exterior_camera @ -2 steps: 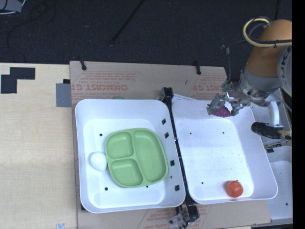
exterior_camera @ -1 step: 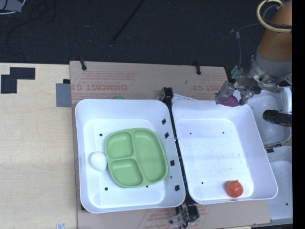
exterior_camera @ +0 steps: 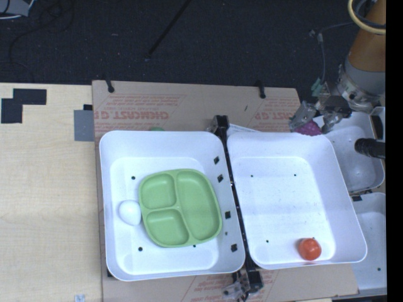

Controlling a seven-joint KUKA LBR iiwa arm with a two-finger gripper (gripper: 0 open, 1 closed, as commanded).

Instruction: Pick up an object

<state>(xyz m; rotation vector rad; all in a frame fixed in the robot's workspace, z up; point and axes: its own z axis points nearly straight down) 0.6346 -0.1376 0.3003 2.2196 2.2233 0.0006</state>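
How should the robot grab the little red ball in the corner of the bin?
Best from straight above, fingers closing across the middle of the red ball. It is round, so the widest part should slip least. It sits near the front right corner of the right bin, so the walls would likely block a sideways approach.

Bench from above, dark floor behind.
We see a pale wood bench (exterior_camera: 44,194) under a cardboard sheet (exterior_camera: 189,109) with red print. Black cables (exterior_camera: 170,24) trail over the dark floor (exterior_camera: 208,30) beyond, and black and grey patches (exterior_camera: 82,124) mark the wood.
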